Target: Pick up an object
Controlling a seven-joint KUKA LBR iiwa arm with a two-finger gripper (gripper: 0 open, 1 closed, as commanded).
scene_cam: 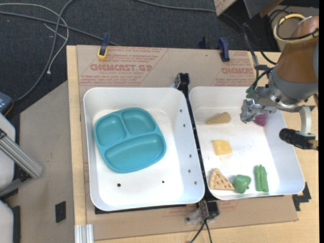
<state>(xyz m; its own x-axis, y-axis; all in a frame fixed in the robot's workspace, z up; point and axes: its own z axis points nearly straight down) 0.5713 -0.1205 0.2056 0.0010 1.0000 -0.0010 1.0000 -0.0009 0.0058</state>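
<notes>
**Operator:** Nearest the camera, along the lower edge of the right bin (283,191), what is present?

**Technician:** Three items in a row: a triangular pizza slice toy (219,179) at the lower left corner of that bin, a green pepper toy (242,183) just beside it, and a green bean bundle (261,178) to the right of the pepper. A yellow cheese block (222,148) lies above the pizza slice, near the bin's centre. A tan bread piece (218,118) lies in the upper left part of the same bin.

**Operator:** Left bin?

**Technician:** The left bin (96,105) holds one teal divided plate (130,139), lying flat, left of centre. Both bins sit side by side on the tabletop (152,67), which is covered with printed brown board.

**Operator:** Arm and claw position?

**Technician:** The arm (298,59) enters from the upper right of the frame. The claw (250,110) hangs over the upper right part of the right bin, to the right of the bread piece. A small purple object (260,119) lies just beside the claw, at its lower right.

**Operator:** Claw state?

**Technician:** Cannot be determined; the wrist hardware obscures it. Contact with the purple object cannot be confirmed either.
</notes>
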